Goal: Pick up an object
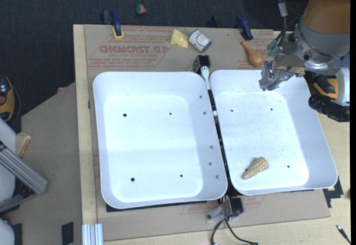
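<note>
Bench w/ two white bins (111,127), cone-shaped object (255,168) front-right, claw (271,80) blurry – grip state unclear

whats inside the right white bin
One thing lies in the shallow white right-hand bin: a small tan cone-shaped object, near its front edge. Around it are small dark dots on the floor. The pincer hangs over the back edge, covering a little of the rim there.

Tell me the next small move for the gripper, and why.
Probably carry the gripper toward the near side of the right white bin until it hangs above the tan ridged cone-shaped object. The gripper sits over the bin's far edge, while the cone lies alone by the near left corner.
</note>
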You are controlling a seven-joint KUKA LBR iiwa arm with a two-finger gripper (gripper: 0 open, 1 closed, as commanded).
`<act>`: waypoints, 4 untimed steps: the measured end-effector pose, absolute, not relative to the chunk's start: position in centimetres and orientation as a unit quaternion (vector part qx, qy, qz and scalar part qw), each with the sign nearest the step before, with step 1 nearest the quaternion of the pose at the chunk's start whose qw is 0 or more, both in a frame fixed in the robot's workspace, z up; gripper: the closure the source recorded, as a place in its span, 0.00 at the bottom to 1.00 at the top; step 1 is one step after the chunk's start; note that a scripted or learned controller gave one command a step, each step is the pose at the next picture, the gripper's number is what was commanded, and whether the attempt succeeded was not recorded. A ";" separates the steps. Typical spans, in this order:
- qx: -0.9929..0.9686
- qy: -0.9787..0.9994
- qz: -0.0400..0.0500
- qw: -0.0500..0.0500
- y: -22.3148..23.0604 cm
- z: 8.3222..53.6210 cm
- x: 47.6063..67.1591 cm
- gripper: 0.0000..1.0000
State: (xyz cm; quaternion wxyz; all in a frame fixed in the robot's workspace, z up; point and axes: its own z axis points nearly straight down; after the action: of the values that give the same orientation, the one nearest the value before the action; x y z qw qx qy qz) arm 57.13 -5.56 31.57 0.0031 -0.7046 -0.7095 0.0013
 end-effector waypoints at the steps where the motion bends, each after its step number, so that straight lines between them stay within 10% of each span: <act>1: -0.705 -0.710 -0.005 -0.005 1.6 38.2 66.8 1.00; 4: -0.705 -0.709 -0.001 0.000 20.3 20.8 66.7 1.00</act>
State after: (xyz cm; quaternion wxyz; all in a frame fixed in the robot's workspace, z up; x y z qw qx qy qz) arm 66.66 20.28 20.84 -0.0002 -0.7054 -0.7088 -0.0012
